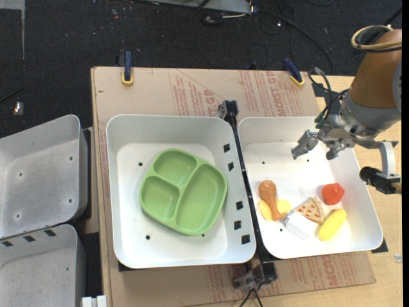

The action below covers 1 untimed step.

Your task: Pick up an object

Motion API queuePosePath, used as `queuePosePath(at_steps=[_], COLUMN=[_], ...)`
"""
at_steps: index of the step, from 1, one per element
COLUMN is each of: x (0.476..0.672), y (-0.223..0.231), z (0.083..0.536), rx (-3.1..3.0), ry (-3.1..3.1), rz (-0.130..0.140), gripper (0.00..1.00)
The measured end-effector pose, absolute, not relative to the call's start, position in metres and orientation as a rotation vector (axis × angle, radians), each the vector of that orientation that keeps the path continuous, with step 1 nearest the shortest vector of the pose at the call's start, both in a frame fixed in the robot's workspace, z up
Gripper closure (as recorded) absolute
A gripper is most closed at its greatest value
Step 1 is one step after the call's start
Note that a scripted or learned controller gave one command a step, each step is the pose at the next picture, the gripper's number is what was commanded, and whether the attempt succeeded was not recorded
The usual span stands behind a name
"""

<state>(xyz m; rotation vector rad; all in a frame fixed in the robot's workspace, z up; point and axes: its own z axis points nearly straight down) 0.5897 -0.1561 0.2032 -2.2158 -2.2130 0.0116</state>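
Zero items lifted so far: your gripper (317, 144) hangs with fingers spread, apparently empty, over the right bin (367, 190), well above the drumstick (270, 195), tomato (332, 193), lemon (331, 224) and pizza slice (310, 210) you have left to pick from.

I see my gripper (317, 144) hovering empty above the right bin (358, 242), fingers (303, 147) spread, toy food (300, 211) clustered below.

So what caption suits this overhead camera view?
Grey arm's gripper poised over right white bin of toy food; green divided plate in left bin.
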Motion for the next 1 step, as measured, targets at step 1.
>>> queuePosePath(at_steps=[1], x=[0.5927], y=[-0.1558], z=[0.2097], rx=[-2.22], ry=[-2.223], rz=[0.0], gripper=[0.0])
